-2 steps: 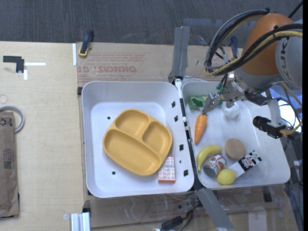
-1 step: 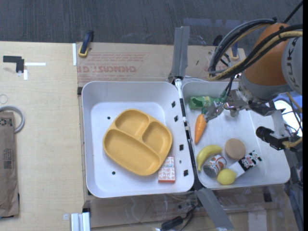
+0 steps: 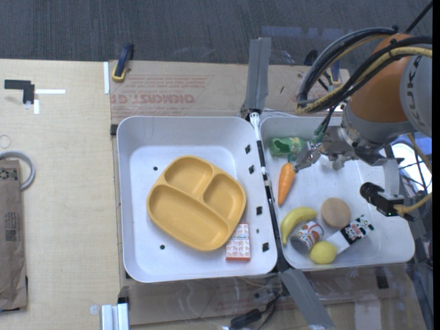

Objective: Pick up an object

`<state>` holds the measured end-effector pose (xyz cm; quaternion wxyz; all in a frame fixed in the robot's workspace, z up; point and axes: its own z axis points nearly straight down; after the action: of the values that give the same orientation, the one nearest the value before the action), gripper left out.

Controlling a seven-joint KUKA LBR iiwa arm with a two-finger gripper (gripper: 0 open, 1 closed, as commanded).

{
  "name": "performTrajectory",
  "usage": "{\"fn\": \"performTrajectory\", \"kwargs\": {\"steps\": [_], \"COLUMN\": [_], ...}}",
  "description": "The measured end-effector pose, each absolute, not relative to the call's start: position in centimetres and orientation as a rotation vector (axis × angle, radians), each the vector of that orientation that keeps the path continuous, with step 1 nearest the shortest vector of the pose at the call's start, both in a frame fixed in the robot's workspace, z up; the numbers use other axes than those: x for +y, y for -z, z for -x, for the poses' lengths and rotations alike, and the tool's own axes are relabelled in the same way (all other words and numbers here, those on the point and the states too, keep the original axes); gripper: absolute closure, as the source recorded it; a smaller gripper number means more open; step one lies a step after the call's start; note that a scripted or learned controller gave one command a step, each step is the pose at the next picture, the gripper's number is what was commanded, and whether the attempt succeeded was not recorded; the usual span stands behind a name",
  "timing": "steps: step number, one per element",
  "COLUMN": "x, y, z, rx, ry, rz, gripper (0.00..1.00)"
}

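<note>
From where I stand, the gripper (image 3: 307, 155) hangs low over the far-left part of the right bin (image 3: 395, 253), its metal fingers tapering to what looks like a closed tip with nothing caught between them. The nearest candidate is the toy carrot (image 3: 285, 183), lying just below and a touch left of that tip, close against the bin's left wall; whether the two touch I can't make out. Its long axis runs roughly along the wall, green-stem end toward the gripper and point toward the near edge, so I'd judge a grasp wants the fingers opened across its width, not along it. A green item (image 3: 287, 145) sits just beside the gripper on the far side, close enough to get nudged. The rest is clustered well apart at the near end: a banana (image 3: 295, 220), a small can (image 3: 306, 236), a lemon (image 3: 323, 253), a tan round piece (image 3: 335, 212) and a little cow-patterned carton (image 3: 352, 232). The left bin (image 3: 134, 184) holds a yellow divided plate (image 3: 196, 203) and a small red box (image 3: 238, 243), farther from the arm.
</note>
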<state>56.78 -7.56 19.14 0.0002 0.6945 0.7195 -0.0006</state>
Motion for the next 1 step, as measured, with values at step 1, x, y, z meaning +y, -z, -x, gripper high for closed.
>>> {"fn": "performTrajectory", "kwargs": {"steps": [1], "x": [-7.73], "y": [-19.15], "z": [-56.82], "rx": [2.27], "ry": [0.002], "rz": [-2.171], "gripper": [0.0]}}
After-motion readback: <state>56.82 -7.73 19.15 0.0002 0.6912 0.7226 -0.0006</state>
